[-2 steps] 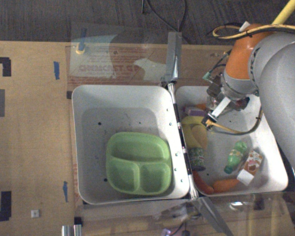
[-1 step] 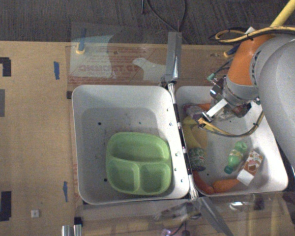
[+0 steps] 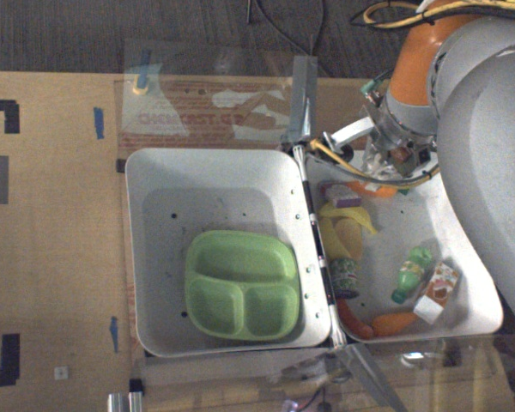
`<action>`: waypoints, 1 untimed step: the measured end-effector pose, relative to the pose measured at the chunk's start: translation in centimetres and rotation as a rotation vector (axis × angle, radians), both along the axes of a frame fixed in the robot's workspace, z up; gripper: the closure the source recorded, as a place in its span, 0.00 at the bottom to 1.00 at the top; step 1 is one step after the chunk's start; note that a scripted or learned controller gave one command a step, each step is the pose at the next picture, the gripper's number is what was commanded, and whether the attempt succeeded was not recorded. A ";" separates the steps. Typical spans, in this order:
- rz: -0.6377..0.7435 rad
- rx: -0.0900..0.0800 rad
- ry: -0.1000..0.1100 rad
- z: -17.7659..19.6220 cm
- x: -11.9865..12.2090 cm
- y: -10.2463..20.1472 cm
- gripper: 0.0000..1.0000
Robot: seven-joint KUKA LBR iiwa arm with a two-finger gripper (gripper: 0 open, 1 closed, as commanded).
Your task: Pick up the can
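Right bin holds can, banana.

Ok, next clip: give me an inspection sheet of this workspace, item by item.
Surface: two white bins side by side; left bin, right bin.
Job's things: can upright by the right bin's left wall.
Clutter: green divided tray in the left bin; banana, green bottle, small carton, carrot in the right bin.
Grippers: gripper above the right bin's far end; fingers unclear.
Cables: yellow cable on the arm; black cable on the floor.
Surroundings: cardboard with blue tape.
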State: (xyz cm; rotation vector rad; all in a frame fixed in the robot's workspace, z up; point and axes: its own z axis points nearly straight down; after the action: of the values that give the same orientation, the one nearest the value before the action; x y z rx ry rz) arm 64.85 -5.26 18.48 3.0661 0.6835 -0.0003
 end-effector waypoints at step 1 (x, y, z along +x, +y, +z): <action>-0.241 0.001 -0.001 1.0 -0.3 2.7 1.00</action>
State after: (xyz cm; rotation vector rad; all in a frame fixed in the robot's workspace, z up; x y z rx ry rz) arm 64.50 -2.59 19.44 3.1272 0.3103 0.0020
